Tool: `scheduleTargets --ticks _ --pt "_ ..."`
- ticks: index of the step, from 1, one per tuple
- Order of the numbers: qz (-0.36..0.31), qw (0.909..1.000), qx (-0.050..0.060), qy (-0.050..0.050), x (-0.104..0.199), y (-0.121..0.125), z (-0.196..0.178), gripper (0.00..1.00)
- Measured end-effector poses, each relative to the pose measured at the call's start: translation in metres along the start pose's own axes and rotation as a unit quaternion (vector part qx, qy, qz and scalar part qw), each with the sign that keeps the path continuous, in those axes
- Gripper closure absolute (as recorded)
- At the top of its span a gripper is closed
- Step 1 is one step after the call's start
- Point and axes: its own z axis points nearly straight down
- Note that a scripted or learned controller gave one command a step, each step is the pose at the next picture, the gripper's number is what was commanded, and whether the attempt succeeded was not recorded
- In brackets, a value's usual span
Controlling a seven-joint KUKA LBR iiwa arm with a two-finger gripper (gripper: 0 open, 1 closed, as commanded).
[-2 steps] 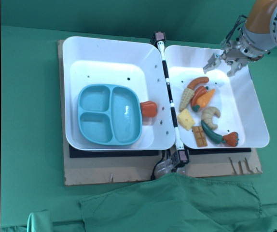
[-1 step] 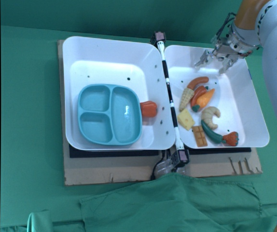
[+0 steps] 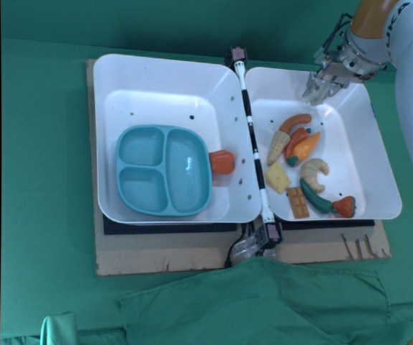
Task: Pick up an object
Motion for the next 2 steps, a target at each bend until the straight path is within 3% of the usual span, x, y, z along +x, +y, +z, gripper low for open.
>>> scheduleTargets --ticks 1,2 --pt "0.005 0.9999 -0.010 -0.007 -0.006 -0.038 -0.060 1.00" --pt "0.004 0.9999 -0.009 -0.008 -0.006 -0.027 -0.041 1.00"
